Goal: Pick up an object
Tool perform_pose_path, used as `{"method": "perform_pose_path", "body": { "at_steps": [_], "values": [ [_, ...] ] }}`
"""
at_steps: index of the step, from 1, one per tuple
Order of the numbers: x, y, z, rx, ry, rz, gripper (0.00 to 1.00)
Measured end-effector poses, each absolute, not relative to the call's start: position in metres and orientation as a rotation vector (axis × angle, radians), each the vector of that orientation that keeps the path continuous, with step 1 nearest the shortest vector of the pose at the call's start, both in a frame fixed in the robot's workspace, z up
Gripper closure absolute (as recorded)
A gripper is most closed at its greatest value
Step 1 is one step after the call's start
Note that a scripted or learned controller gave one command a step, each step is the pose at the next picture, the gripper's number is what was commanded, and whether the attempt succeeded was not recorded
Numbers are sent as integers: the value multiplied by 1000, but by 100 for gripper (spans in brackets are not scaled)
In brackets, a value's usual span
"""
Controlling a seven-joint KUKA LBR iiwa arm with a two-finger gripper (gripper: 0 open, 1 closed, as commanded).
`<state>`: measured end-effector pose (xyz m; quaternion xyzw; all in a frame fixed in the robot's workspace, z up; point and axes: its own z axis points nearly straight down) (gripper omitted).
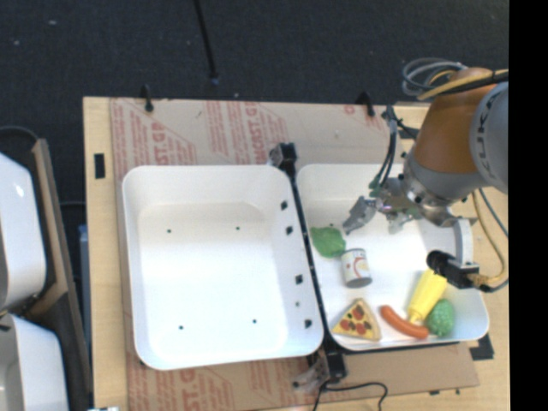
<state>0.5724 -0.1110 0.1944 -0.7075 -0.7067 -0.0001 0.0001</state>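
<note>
just below-left of the tool (358, 215), a green lump (327, 241)

Arm (458, 135) cut off at right edge; end effector (364, 215) fingers' spread unclear.

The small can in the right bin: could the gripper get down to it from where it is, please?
Probably yes. The small can stands apart from the green lump and the pizza slice, with bare bin floor around it, and the gripper is just above it in this view, nothing between them.
</note>
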Motion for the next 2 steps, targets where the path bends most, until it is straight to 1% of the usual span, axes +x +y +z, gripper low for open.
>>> {"method": "perform_pose_path", "body": {
  "at_steps": [1, 2],
  "values": [
    [608, -113, 114, -2218, -2218, 7, 0],
    [620, -118, 120, -2253, -2191, -1, 0]
  ]
}}
